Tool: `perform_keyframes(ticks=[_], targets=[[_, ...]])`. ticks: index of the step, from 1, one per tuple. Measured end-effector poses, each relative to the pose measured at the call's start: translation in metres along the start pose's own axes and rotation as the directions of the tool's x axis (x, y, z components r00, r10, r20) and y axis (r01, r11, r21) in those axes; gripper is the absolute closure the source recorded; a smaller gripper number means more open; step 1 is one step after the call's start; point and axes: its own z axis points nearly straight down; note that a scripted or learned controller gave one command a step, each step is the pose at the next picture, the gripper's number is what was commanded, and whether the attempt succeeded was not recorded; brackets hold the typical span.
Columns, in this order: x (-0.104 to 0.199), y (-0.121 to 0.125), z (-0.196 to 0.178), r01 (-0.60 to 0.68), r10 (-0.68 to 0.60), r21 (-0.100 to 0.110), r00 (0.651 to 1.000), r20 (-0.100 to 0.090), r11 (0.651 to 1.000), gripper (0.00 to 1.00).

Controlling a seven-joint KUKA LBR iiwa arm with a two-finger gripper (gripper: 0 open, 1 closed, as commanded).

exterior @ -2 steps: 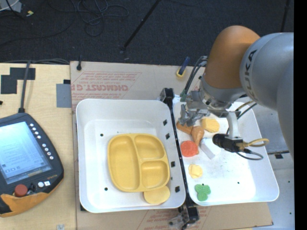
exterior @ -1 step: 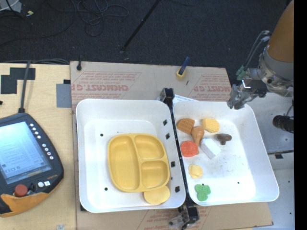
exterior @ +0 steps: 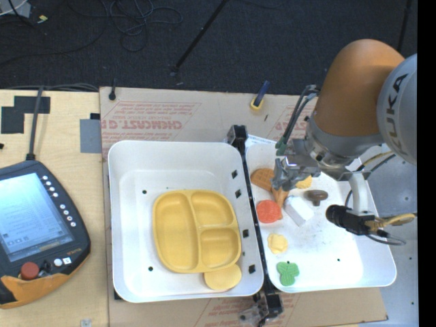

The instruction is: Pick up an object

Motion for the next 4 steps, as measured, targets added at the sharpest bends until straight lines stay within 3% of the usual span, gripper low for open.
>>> perform_keyframes(ticks=[1, 2, 3, 4], targets=[[-0.094, -0.003, 0.024, -0.013, 0.013, -0.006, 1.0, 0.004, 1.0, 1.0], [-0.206, -0.009, -0.016, -0.015, 0.015, -0.014, 1.0, 0.01, 1.0, 1.0], [-0.108, -0.05, 0.015, 0.0, 0.0, -0.003, 1.0, -0.002, 1.0, 1.0], [-0.046, -0.045, -0.058, 0.001, -0.001, -0.017, 1.0, 0.002, 1.0, 1.0]])
